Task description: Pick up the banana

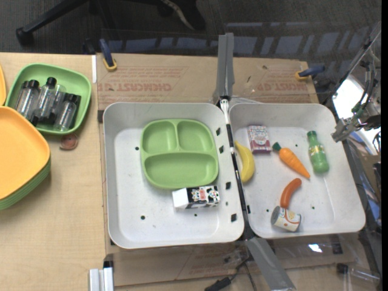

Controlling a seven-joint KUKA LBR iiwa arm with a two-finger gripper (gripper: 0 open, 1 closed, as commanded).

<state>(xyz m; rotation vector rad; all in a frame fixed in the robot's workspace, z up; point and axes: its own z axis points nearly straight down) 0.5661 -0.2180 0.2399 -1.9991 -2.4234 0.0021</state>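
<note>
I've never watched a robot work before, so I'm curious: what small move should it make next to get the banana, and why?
Probably a sweep left across the right-hand white bin. The gripper sits at that bin's right edge, while the curved yellow banana lies against its left wall, with a green bottle and orange carrot between.

Robotics lab, two white bins (115,162) on a cardboard-covered surface (163,80), toy food, office chair base (91,5), clamps (108,58)
</note>
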